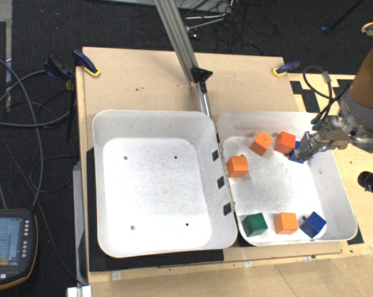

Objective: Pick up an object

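1. We see a pale wooden bench [149, 88] that carries two shallow white bins side by side, with blue and yellow clamps at its far corners.
2. The left white plastic bin [109, 135] is the larger looking of the two; its speckled floor shows a few small dark holes.
3. The right white plastic bin [334, 184] holds all the blocks.
4. The grey arm [365, 98] with its orange band reaches in from the right, over the far right rim of the right bin.
5. The two-finger gripper [305, 148] sits low at the far right part of the right bin, just beside the orange blocks there. We cannot tell whether its fingers are apart or together.
6. A small dark blue piece [295, 158] shows right at the gripper's tip; we cannot tell whether it is held.
7. An orange wooden cube [237, 166] lies near the bin's left wall.
8. Two more orange cubes, one [261, 143] and another [285, 142], lie close together towards the far side, the second just beside the gripper.
9. Along the near edge stand a green cube [255, 223], an orange cube [286, 223] and a blue cube [313, 224], in a row from left to right.
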